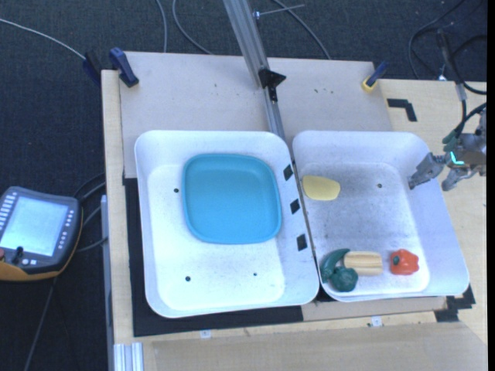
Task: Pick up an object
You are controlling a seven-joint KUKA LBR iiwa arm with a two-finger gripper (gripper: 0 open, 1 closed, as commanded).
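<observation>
We're looking down on the worktop (232,91) with the two white bins side by side, and we take the right bin (433,207) as our landmark. The hand (439,172) sits at that bin's far right rim, up near the far corner, its two fingers spread apart and angled down and inward. We see nothing between them, so it is released and carrying nothing. We read that perch as a start-of-reach pose: over the rim, clear of the contents, with the whole bin floor open ahead of it.

The candidates for pickup all lie inside the right bin. A yellow piece (320,188) rests alone by the bin's left wall, toward the far side, well apart from the hand. Along the near wall we have a row: a green vegetable (338,270) at the left, a tan roll (363,263) touching it, and a red pepper (403,262) just beside the roll. The pepper stands at the open end of that row, so we judge it the easiest grab, though the near wall crowds it.

Left of our landmark, the left bin (155,207) holds a blue plate (232,198) lying flat, out of play for now
</observation>
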